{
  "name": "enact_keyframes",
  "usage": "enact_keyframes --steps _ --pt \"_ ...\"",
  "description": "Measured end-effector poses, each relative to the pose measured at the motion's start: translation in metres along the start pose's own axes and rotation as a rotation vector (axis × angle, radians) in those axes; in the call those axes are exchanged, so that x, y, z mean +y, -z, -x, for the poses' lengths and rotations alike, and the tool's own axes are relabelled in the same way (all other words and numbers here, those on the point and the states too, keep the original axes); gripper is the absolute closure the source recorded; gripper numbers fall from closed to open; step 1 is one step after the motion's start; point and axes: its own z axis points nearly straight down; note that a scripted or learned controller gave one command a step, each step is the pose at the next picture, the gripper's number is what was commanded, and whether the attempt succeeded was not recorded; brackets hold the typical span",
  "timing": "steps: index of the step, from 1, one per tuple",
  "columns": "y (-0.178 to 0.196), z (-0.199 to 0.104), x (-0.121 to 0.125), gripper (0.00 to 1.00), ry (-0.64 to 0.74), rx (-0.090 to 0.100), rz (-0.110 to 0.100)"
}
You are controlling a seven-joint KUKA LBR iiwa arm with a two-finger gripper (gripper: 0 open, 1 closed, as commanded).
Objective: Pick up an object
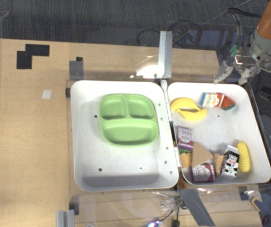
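The right bin (220, 126) holds several toy foods. A yellow banana (188, 109) lies at its back left, with a small orange-and-white carton (211, 100) and a red piece (228, 103) beside it. A purple box (185, 137) rests by the left wall. An ear of corn (243, 156), a black-and-white carton (231, 162), a cone (219, 161) and a purple cup (202, 173) crowd the front. My gripper (232, 74) hangs above the bin's back right rim, open, with nothing between its fingers.
The left bin (85, 141) carries a green divided plate (128, 118). A metal post (165, 51) rises behind the seam between the bins. Cables trail across the dark floor at the back right.
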Motion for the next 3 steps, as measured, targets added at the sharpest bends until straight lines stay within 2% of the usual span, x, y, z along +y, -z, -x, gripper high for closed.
enact_keyframes --steps 1,2,3 --pt "-0.141 -0.027 0.003 0.00 0.200 -0.001 -0.006" --pt "-0.152 -0.026 -0.003 0.00 0.198 -0.009 0.010" --pt "-0.165 -0.033 -0.024 0.00 0.176 -0.003 0.010"
